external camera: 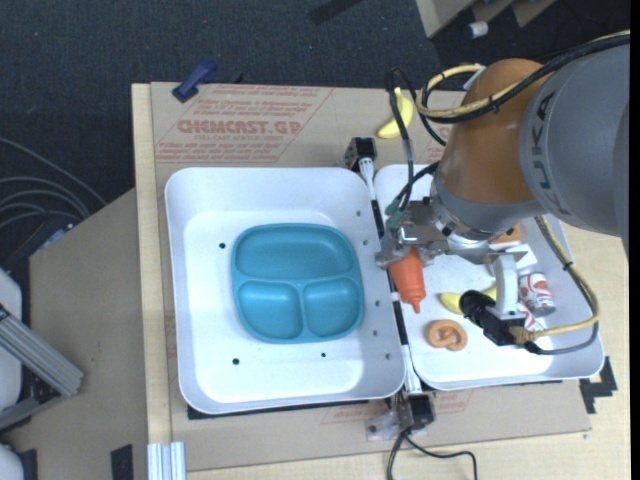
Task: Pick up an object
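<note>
Dark carpet surrounds a plywood bench (250,128) whose far part carries red stencilled lettering, with black cables trailing over the floor at the far left. A small blue object (194,81) lies on the bench's far left corner.

On the left of the bench sits the left bin (195,368), a shallow white tray with rounded corners. A teal divided plate (297,280) rests flat near its middle, with one wide compartment on the far side and two smaller ones on the near side.

Just right of it, the right bin (500,368) lies edge to edge with the first. The gripper (403,250) hangs over the seam between the two bins, and an orange carrot-shaped toy (409,274) shows directly beneath it, pointing toward the near side; whether the fingers are clamped on it or merely above it cannot be told from this angle. Near the carrot, further right, a ring-shaped doughnut toy (446,335) lies on the bin floor, with a small yellow piece (453,301) just beyond it. A red-and-white can (536,293) lies beside the bin's right wall.

Beyond the bins, a yellow banana-like toy (392,126) lies on the bench. The arm (560,138), grey with an orange band, covers the far half of the right bin, with yellow cable looped around it.
</note>
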Available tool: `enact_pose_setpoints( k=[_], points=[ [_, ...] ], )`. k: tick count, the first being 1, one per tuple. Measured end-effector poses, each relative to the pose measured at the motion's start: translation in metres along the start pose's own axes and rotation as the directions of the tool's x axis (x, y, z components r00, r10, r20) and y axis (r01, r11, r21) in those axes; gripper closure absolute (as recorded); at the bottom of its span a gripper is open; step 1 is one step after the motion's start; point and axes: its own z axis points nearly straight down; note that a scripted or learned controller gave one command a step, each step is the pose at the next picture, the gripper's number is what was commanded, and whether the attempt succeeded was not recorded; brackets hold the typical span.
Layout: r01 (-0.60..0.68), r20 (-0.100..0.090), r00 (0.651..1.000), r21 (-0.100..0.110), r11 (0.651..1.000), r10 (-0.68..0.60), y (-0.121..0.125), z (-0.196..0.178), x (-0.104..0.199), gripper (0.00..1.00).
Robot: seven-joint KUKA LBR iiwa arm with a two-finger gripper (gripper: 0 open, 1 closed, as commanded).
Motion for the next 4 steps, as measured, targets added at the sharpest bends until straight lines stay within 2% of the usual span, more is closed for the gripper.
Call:
enact_pose_setpoints(
  k=[1, 2, 3, 4],
  points=[
    [0.001, 0.0, 1.0, -0.003, 1.0, -0.001, 0.023, -0.037, 0.012, 1.0],
    [-0.001, 0.0, 1.0, 0.0, 1.0, 0.001, -0.033, -0.007, 0.018, 1.0],
    [0.001, 0.0, 1.0, -0.003, 1.0, -0.001, -0.027, -0.039, 0.028, 1.0],
    [0.0, 0.001, 1.0, -0.004, 1.0, 0.0, 0.052, -0.036, -0.032, 1.0]
  ],
)
